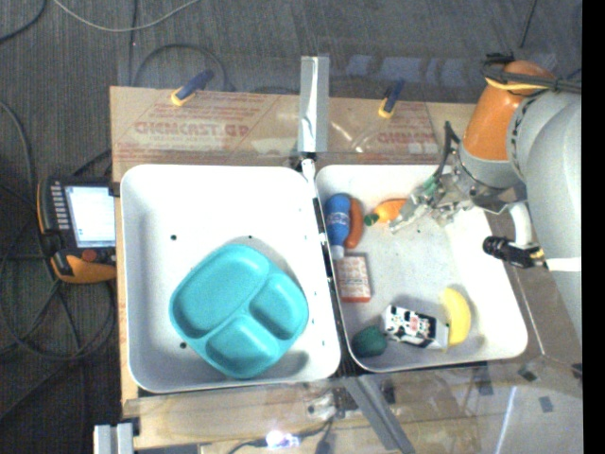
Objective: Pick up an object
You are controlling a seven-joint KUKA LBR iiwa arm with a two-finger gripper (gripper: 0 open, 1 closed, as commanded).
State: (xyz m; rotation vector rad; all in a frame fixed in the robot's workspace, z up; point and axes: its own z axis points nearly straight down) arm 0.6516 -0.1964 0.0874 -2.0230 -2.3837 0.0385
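Fingers [408, 218] of the gripper [405, 214] — state unclear — hover beside a rounded orange toy [387, 212] with green tip.

Teal divided tray [240, 310] lay in the left bin's [151, 197] near half, cardboard sheet [217, 130] along both bins' far edges, yellow-edged pendant [77, 227] off the left bin's left edge, cables on the floor.

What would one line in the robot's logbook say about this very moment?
arm: over right bin | gripper: beside orange toy, grip unclear | left bin: teal tray | task: nothing seen held
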